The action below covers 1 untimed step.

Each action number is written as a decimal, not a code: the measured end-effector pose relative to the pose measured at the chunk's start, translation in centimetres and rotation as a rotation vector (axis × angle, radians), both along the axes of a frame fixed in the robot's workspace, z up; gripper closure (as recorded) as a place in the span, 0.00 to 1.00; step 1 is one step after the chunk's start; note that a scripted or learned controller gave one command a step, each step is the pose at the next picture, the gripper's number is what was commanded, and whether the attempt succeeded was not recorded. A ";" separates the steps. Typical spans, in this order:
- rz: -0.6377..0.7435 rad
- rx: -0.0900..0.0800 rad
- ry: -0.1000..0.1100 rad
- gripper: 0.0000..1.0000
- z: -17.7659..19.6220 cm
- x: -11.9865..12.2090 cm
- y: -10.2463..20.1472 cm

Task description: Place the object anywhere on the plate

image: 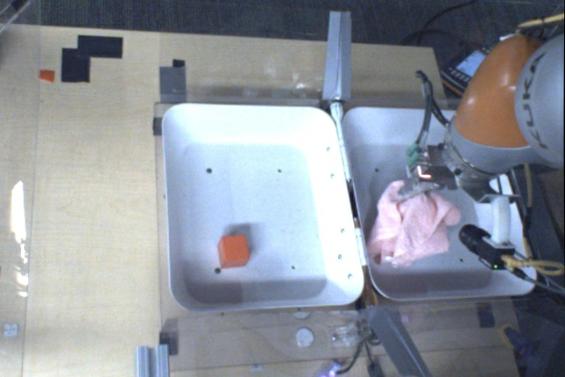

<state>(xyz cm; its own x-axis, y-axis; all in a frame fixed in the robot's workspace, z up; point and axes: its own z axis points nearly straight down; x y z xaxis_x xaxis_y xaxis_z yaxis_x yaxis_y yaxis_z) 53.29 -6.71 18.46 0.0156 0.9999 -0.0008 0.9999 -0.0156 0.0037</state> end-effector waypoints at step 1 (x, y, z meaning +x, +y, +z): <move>0.010 0.000 -0.004 1.00 4.1 0.2 0.1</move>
